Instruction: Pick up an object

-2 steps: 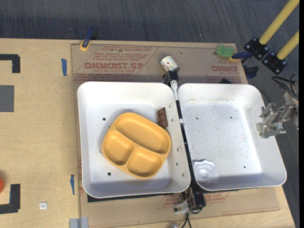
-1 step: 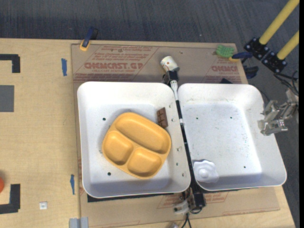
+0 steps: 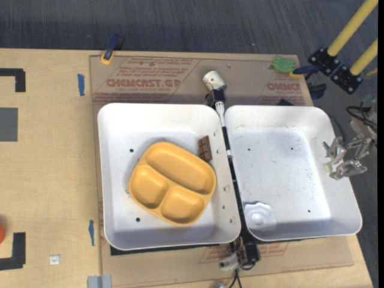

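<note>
A divided tray [image 3: 173, 183] lies in the left bin [image 3: 114, 161], a small block [image 3: 204, 148] just behind it, and a cup [image 3: 259, 215] sits in the right bin [image 3: 324, 161].

Yellow tray [image 3: 173, 182] fills most of left bin [image 3: 114, 161], right bin [image 3: 318, 161] floor mostly open (white piece [image 3: 259, 215] near front)

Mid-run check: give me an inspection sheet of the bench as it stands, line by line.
Surface: cardboard sheet under two white bins, left bin and right bin.
Job's things: yellow divided tray and small brown block in the left bin; small white object in the right bin's near-left corner.
Clutter: nothing seen.
Grippers: gripper at the right bin's right edge, fingers unclear.
Cables: thin cable between the bins.
Surroundings: blue-yellow clamp, green clamp.
</note>
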Controlling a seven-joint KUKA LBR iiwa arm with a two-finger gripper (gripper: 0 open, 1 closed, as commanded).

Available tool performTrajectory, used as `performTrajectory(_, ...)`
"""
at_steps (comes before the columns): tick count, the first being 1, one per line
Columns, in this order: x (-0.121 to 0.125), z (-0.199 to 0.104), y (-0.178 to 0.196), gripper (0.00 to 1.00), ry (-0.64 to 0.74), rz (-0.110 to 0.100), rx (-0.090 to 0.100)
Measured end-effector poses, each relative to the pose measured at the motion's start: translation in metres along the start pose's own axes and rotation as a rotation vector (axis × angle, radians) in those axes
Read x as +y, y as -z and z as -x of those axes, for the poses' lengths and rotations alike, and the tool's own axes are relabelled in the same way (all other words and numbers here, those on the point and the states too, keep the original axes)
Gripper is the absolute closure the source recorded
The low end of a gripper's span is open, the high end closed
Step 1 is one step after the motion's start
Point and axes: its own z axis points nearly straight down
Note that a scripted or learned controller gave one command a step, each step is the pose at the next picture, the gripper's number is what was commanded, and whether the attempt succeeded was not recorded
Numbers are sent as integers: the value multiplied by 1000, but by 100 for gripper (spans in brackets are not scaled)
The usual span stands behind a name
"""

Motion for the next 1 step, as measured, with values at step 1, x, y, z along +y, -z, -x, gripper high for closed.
performTrajectory(1,3,-7,26,100,428,-2,-2)
